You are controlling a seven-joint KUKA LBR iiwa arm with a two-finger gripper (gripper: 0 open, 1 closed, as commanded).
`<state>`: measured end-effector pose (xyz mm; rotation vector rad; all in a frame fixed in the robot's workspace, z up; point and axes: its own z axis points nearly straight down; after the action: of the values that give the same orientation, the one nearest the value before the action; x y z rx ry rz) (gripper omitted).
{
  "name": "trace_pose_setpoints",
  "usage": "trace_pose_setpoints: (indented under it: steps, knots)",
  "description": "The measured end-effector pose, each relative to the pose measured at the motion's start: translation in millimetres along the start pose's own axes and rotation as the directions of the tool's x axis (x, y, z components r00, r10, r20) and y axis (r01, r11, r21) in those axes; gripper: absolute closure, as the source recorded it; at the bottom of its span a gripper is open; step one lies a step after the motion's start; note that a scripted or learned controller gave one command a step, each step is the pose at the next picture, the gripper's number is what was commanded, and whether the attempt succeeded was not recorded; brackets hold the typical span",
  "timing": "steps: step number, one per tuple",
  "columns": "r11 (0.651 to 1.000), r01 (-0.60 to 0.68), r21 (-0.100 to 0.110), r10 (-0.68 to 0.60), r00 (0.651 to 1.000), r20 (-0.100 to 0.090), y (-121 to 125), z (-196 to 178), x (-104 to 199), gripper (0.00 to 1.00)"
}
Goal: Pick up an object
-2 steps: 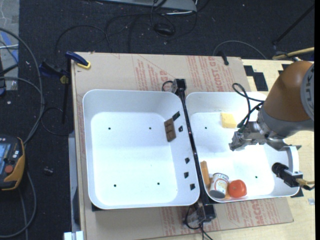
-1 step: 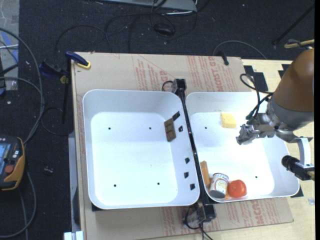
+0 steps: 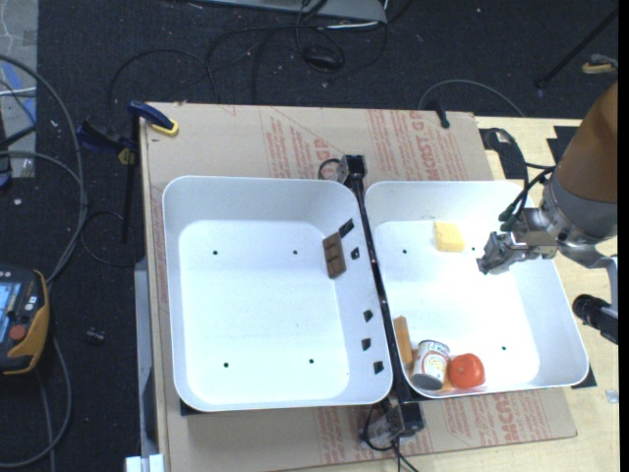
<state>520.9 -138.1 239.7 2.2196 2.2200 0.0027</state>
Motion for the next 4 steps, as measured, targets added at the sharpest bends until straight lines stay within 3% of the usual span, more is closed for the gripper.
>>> trace_pose_setpoints:
  steps: [1,3,4]
  knots:
    - [1.0,0.004,0.002,-0.004,1.0,-0.001,14,-4,46,1.0]
    - [1.0,0.004,0.004,-0.004,1.0,-0.002,61,17,138,1.0]
    - [1.0,0.003,0.002,-0.003,1.0,-0.001,90,8,177,1.0]
